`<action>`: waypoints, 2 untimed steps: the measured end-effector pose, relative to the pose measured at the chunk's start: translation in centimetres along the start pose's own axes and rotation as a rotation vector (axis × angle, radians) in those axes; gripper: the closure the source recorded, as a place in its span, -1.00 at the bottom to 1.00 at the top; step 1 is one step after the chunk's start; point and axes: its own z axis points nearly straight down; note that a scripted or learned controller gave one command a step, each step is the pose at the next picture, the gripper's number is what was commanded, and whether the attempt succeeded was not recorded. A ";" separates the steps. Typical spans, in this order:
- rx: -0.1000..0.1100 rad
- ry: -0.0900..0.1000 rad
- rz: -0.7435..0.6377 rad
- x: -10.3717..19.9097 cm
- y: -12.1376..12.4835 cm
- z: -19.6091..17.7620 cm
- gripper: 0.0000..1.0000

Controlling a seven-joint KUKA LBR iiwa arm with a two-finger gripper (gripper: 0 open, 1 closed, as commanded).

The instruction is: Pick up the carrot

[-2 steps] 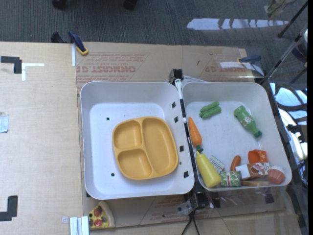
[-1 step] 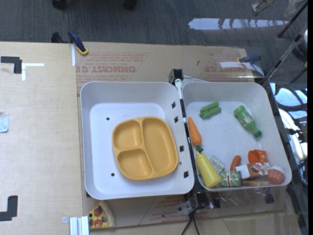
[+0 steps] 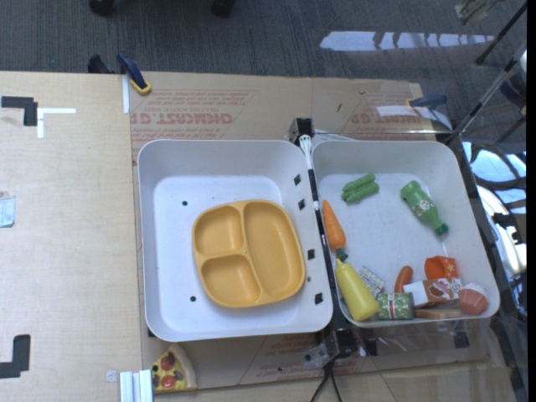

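A pale wooden bench (image 3: pixel 59 291) carried a sheet of brown cardboard (image 3: pixel 218 111), and on that sat two shallow white bins side by side, with dark grey carpet (image 3: pixel 276 23) beyond the far edge. Nearest the camera, a small pizza-slice toy (image 3: pixel 170 370) lay on the cardboard just outside the front left corner of the left bin (image 3: pixel 159 224). Inside that bin rested a yellow divided plate (image 3: pixel 249 251) with three compartments. In the right bin (image 3: pixel 456 170), the front corner held a crowded heap: a yellow bottle (image 3: pixel 355 290) against the inner wall, a small green packet (image 3: pixel 394 306) beside it, a red sausage-like piece (image 3: pixel 403 278), an orange and white carton (image 3: pixel 441 278) and a reddish round piece (image 3: pixel 473 299), all touching or nearly so. The carrot (image 3: pixel 333 224) lay farther back, along the inner wall of the right bin, just behind the yellow bottle, its green end pointing toward the bottle. Beyond it lay a green bean pod (image 3: pixel 360 188) and, to its right, a green bottle (image 3: pixel 423 207) on its side, well apart from the carrot. The arm's pincer could not be made out, so its state could not be told.
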 end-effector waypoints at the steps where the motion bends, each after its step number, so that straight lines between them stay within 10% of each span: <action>1: 0.000 0.001 0.000 0.0 0.0 0.0 -1.00; 2: 0.001 0.006 0.272 0.7 -3.0 1.4 -1.00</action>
